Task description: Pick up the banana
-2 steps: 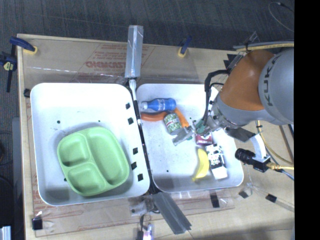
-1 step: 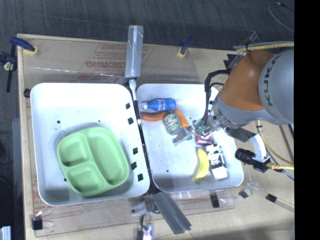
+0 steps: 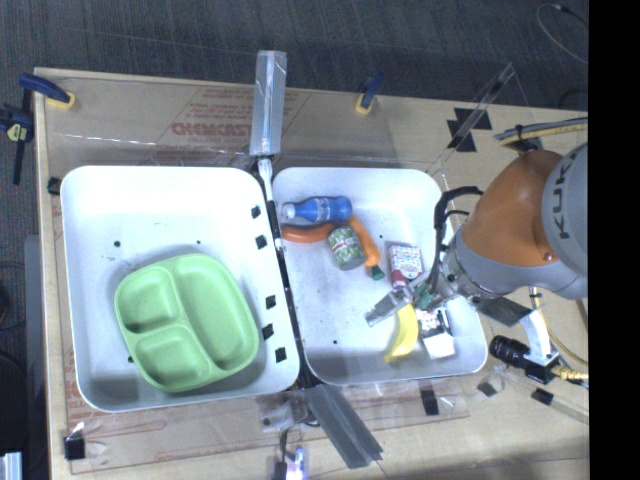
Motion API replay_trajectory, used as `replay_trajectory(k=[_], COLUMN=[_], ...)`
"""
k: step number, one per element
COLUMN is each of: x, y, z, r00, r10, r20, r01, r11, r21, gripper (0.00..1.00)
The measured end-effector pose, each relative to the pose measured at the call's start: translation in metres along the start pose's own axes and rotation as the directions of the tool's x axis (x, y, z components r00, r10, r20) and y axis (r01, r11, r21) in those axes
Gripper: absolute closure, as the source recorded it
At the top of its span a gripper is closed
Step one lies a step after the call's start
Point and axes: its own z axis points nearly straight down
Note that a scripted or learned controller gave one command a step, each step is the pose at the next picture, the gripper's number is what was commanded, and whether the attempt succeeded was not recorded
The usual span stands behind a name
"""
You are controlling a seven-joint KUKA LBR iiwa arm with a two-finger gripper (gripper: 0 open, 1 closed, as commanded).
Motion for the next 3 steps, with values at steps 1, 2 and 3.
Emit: replay_trajectory(k=[1, 2, 3], x=[0.013, 0.013, 0.029], y=[0.006, 0.006, 0.036], z=[0.019, 0.019, 0.066], r00=[0.955, 0.955, 1.000], r10=[-0.297, -0.297, -0.025], r20=[0.000, 0.000, -0.002], r01=[0.297, 0.297, 0.025], r11=[0.955, 0.955, 1.000], r21=[-0.001, -0.001, 0.001], gripper=[0.00, 0.00, 0.00])
